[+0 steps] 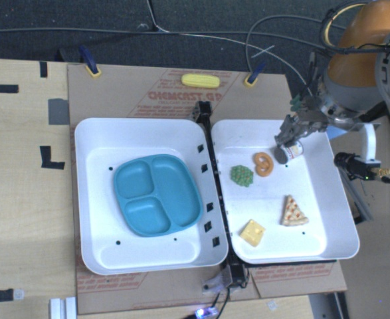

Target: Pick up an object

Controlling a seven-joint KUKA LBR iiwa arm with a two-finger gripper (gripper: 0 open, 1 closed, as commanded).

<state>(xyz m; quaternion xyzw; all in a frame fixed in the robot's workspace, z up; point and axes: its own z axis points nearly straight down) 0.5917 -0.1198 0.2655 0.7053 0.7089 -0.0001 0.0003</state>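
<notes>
The cheese [252, 232] lies nearest; the hand [289, 146], its grip unreadable, should centre over the pretzel [263, 163] before descending.

Grey arm with an orange band and a dark hand

The arm [354, 78] is seen as rounded grey housing, topped by a broad orange band [366, 24] near the upper right. Thin black cables are looped around that band, and more are strung along the wrist. The hand [289, 145] is built of dark, angular metal parts, tipped with a pale cylindrical piece. Small teal details are visible beside the wrist.
</notes>
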